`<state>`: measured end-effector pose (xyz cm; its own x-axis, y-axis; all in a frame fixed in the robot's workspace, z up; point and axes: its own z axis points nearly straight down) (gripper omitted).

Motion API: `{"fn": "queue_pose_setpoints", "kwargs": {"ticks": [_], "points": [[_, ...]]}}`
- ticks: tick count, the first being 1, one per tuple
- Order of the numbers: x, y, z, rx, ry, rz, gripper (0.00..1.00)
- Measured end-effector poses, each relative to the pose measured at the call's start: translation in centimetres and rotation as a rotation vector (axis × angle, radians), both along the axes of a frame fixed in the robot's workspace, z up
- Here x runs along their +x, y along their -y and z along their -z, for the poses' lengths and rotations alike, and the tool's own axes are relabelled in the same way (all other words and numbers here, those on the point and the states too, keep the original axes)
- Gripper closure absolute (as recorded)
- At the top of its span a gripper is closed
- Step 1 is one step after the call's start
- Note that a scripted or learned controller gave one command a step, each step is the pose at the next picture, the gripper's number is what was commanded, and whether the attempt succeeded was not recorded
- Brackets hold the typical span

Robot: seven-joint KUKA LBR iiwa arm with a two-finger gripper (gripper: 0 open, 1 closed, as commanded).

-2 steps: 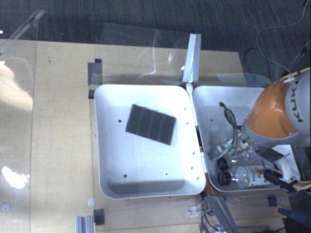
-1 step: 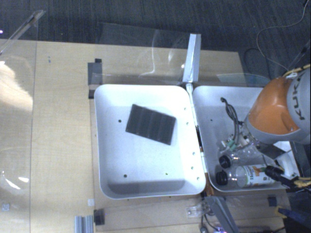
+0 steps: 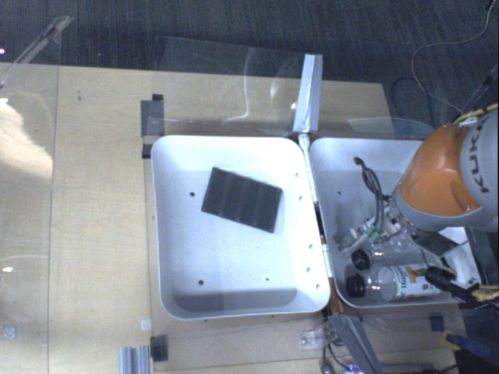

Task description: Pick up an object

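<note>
Down by the right bin's (image 3: 335,170) front edge, my gripper (image 3: 373,236), open or shut I cannot tell, might slip off the smooth, round clear bottle (image 3: 394,283).

Pale, matt, wood-grained bench (image 3: 86,232) under two shallow white plastic bins with a smooth, faintly glossy finish. In the left bin (image 3: 234,279), toward its far edge, lies a dark grey rectangular pad (image 3: 242,199), matt and ribbed in texture. In the right bin (image 3: 331,170), along its near edge, lies a clear, shiny plastic bottle with a black cap (image 3: 390,284). Above it sits the arm's glossy orange plastic band (image 3: 437,179). Transparent, reflective plastic panels (image 3: 257,84) stand at the bench's far edge.
</note>
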<state>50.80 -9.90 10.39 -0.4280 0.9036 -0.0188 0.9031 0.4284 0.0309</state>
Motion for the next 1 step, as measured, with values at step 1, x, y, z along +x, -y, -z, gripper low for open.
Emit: {"fn": "queue_pose_setpoints", "kwargs": {"ticks": [1], "points": [[1.3,2.47,1.33,0.01,-0.017,0.171,0.0]]}}
